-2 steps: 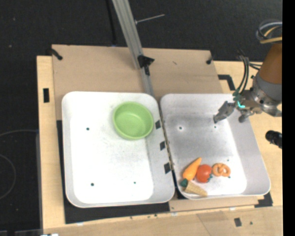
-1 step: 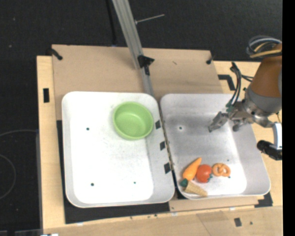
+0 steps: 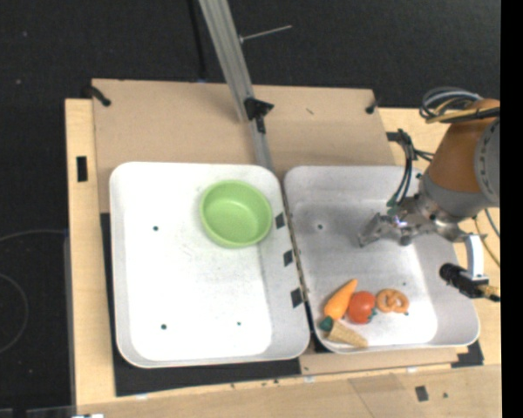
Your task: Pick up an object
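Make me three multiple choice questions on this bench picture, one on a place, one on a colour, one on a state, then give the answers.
1. Where does the bowl sit?
A. left bin
B. right bin
C. bare bench

2. What colour is the bowl?
A. red
B. green
C. blue

3. How does the carrot lie relative to the tomato?
A. touching it
B. in the other bin
C. inside the bowl

Answers: 1 A, it rests on the left bin near its upper right corner. 2 B, it is light green. 3 A, both lie together at the right bin's near edge.
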Robot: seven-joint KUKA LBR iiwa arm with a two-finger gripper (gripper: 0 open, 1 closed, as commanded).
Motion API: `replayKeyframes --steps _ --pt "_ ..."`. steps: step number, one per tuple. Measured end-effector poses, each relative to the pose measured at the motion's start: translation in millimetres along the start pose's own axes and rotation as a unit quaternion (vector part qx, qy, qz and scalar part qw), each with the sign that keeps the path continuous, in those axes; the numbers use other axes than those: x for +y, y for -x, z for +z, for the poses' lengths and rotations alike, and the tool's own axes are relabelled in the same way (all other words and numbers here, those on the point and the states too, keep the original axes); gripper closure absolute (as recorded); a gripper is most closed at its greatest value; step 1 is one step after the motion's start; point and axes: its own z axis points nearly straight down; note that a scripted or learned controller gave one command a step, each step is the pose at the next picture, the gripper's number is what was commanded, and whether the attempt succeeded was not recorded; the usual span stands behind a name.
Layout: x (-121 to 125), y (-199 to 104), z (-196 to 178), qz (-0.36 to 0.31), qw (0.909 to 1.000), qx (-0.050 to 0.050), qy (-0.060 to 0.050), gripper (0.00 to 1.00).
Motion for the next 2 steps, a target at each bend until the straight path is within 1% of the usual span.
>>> replayKeyframes --steps 1,2 --pt "1.5 1.5 -14.7 0.001 1.0000 -0.001 0.004 1.00" --pt "0.0 2.8 -58.8 0.001 1.0000 -0.001 0.005 1.00"
